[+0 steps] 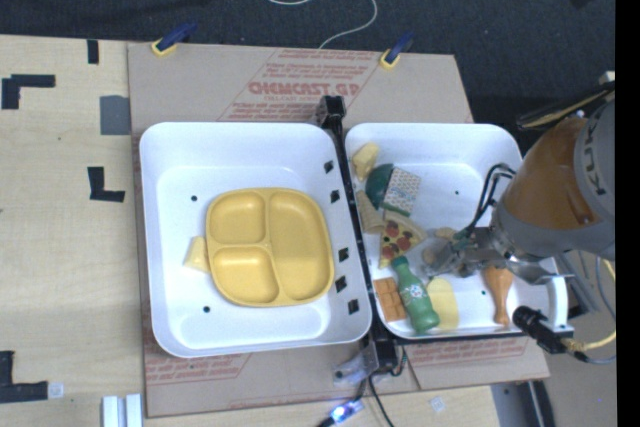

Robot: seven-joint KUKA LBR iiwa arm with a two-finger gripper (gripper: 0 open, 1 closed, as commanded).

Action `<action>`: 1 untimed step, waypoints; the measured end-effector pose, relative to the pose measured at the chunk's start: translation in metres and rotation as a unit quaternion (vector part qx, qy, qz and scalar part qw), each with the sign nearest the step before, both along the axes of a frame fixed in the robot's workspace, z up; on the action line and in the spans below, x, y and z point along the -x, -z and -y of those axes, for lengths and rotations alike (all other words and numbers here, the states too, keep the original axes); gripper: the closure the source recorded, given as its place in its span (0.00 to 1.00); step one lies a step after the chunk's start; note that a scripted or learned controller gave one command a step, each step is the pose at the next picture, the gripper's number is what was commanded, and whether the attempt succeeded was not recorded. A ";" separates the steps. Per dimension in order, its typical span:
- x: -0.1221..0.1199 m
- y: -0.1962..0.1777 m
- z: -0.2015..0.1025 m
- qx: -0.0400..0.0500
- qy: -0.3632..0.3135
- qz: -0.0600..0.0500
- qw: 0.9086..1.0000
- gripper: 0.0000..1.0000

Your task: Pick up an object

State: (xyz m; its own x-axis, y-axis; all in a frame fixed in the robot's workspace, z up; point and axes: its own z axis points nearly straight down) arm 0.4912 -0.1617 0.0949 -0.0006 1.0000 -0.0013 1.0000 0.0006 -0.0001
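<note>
Nearest you, along the front wall of the right bin (440,130), you have a green bottle (413,293) lying with its neck pointing up and to the left, a pale yellow piece (443,303) touching its right side, and a small orange waffle-like block (388,298) just to its left. To the right of these, an orange-tan spoon-shaped piece (498,291) lies near the bin's right wall. Your gripper (452,252) sits just above that group, low in the middle of the right bin, at the end of the grey arm with its orange band (550,185) coming in from the right. You cannot tell how wide the pincer stands, because it reads as a dark grey blur, and you cannot tell whether it has hold of anything. The bottle lies just below and left of it. A red-dotted pizza slice (398,237) lies beside it on the left. Farther back you see a dark green piece (378,185), a pale chequered packet (402,189) and a yellow lump (365,157). In the left bin (170,150), a yellow divided plate (270,246) rests on the floor.
</note>
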 end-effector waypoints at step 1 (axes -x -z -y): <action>0.009 -0.048 0.000 -0.001 0.000 0.001 1.000 1.00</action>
State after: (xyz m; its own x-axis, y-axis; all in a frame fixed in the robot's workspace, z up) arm 0.4819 -0.1615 0.1431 -0.0006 1.0000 0.0001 1.0000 0.0006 0.0010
